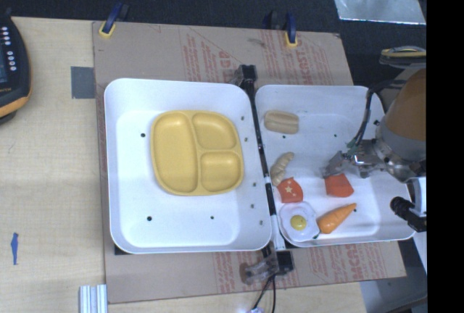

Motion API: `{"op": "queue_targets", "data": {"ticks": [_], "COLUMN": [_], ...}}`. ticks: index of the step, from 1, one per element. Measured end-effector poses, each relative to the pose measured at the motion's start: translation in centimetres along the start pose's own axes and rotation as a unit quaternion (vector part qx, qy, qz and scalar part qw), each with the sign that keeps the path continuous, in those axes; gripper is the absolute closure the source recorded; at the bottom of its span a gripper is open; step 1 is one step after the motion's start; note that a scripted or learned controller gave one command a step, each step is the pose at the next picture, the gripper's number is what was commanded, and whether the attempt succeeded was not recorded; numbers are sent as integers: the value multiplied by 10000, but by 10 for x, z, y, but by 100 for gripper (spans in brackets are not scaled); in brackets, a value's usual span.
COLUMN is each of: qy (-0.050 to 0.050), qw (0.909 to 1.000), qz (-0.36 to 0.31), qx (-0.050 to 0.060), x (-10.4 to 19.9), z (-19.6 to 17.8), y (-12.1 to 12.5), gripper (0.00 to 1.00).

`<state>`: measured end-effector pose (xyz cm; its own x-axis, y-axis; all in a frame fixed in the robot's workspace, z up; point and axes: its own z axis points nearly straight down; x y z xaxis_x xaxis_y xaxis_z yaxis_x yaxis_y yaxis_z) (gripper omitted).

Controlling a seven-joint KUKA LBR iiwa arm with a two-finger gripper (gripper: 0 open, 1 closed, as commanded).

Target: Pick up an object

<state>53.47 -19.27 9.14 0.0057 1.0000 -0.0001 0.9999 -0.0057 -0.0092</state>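
Fingers [339, 163] low over the right bin [319, 98], spread somewhat apart, nothing visibly between them. Gripper [346, 162] sits just above the red block [338, 185], tips at its upper edge; can't tell if they touch it. Wrist and orange-banded arm [407, 116] come in from the right edge, a dark cable looping up beside the wrist.

Right bin contents, near to far from the gripper:
- red block, right of centre, directly under the tips
- carrot [336, 217] below the block, lying at a slant, thick end toward the egg
- fried egg [299, 222] in the lower left corner, touching the carrot's thick end
- red strawberry-like piece [290, 189] just above the egg
- pale yellowish piece [281, 165] along the left wall, just above the red piece
- tan bread roll [281, 122] in the upper left area, well apart from the gripper

Left bin [123, 159] holds a yellow divided plate [196, 152], three compartments, roughly centred.

Both bins sit on a cardboard sheet [217, 51] clipped at the far edge with blue clamps [291, 29]
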Motion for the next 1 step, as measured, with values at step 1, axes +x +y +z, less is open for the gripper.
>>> {"op": "queue_targets", "data": {"ticks": [1], "qy": [7], "qw": [10000], "qz": [-83], "qx": [-39], "x": [69], "z": [-1], "y": [24], "gripper": [0]}}
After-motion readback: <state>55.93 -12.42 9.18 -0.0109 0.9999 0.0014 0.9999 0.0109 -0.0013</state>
